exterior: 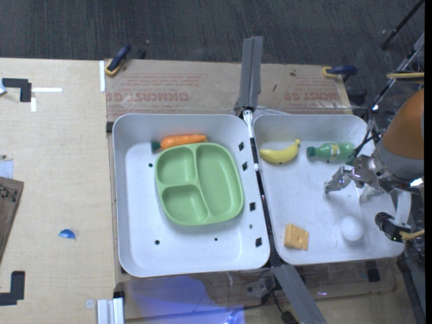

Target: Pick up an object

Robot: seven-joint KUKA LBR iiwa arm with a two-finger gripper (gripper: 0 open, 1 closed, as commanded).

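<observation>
Camera view: I look down on both white bins from above, at a slant.
Left bin (135, 248): I see a green divided plate (200, 183) with an orange carrot (183, 140) just beside its far rim.
Right bin (317, 245): holds a yellow banana (280, 152), a green bottle (330, 152) lying on its side, a cracker-like orange square (295, 237) and a white ball (352, 229).
Hand (352, 183): low over the right bin's right part, between bottle and ball; I see nothing gripped, and I cannot tell how far apart it stands.
Writing: the cardboard (182, 90) behind the bins carries red print, upside down and too blurred for me to read surely.
Counter (54, 181): a small blue piece (66, 233) lies on it, left of the bins.
</observation>
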